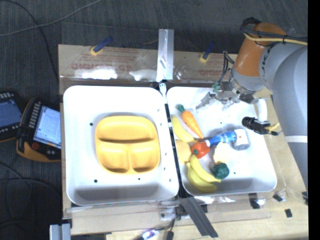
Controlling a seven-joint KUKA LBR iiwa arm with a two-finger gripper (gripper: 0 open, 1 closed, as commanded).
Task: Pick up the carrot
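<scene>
The end effector [220,98] hangs over the back of the right bin [260,181], below the orange band [252,51] of the grey arm [287,91], and its 2 thin fingers [204,103] stand apart with nothing between them. The carrot [191,123] lies down and to the left of the end effector, near it but not touching, on the bin floor close to the wall between the 2 bins; its green top points toward the back and its tip toward the front. Just beside the carrot on the left is a yellow banana [180,129]. In front of it sit a red tomato [200,148], a blue and white bottle [229,137], another banana [199,175] and a dark green piece [220,171] that I cannot tell apart further. The left bin [80,134] holds a yellow divided tray [127,143]. Both bins rest on a brown tabletop [115,59] with blue and yellow clips at its back edge. Dark carpet [40,14] with cables surrounds it, and a handheld screen unit [41,130] lies at the left.
</scene>
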